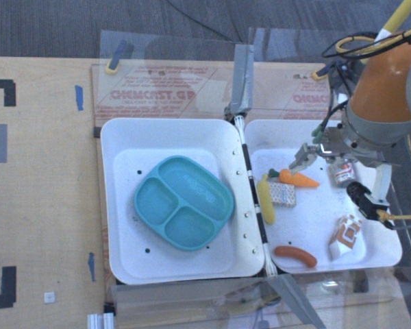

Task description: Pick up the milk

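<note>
The milk (345,236) is a small white carton with an orange-brown label. It lies tilted in the right bin (390,256), near the front right corner. My gripper (303,159) hangs over the middle of that bin, just above the leafy end of a carrot (299,179). It is well to the left of and behind the milk, with nothing visibly held.
The right bin also holds a yellow corn cob (264,201), a small checkered packet (283,195), a red sausage (295,256) at the front and a small can (341,174) under the wrist. A teal divided plate (183,201) lies in the left bin (123,156).
</note>
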